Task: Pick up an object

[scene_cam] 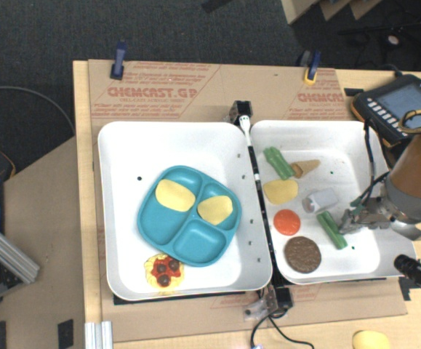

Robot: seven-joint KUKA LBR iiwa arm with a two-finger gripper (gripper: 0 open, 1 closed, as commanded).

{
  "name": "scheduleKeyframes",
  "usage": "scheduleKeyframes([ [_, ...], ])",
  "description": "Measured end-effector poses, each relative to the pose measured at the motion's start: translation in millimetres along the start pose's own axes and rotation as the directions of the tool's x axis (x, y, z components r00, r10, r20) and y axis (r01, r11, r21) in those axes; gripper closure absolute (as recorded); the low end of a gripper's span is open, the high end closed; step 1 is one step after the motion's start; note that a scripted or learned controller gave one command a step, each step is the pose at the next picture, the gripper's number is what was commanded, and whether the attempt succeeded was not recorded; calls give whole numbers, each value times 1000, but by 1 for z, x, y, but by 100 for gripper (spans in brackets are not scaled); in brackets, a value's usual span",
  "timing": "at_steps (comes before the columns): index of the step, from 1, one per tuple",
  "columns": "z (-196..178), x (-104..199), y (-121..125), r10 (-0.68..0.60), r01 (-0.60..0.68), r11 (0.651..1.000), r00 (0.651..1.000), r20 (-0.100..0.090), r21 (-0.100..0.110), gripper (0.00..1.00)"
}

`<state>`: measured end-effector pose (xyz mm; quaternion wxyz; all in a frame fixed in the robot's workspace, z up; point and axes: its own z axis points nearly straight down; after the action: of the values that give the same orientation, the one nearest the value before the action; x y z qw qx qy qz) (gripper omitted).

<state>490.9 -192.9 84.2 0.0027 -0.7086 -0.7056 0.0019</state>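
Nearest the camera, a pizza slice (163, 270) is seen beside the blue tray (187, 227) in the left bin (115, 195). Whether the jaws (350, 220) are clenched cannot be told. A green stick (332, 231), judged light and stiff, lies in the right bin (366, 257); its middle should be gripped.

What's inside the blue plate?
The blue plate holds two yellow pieces, each in its own compartment at the back. Anything beneath them is covered.

Two white bins (115, 195), one blue tray (152, 220), two green sticks (275, 162), two yellow pieces (175, 195)
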Motion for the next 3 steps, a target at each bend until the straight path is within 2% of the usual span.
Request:
scheduleKeyframes([
  [1,-44,36,-12,-7,7,1000,1000,-1,-6,100],
  [2,-13,3,-13,-2,2,1000,1000,0,-3,100],
  [3,0,-8,-12,-3,3,1000,1000,0,-3,100],
])
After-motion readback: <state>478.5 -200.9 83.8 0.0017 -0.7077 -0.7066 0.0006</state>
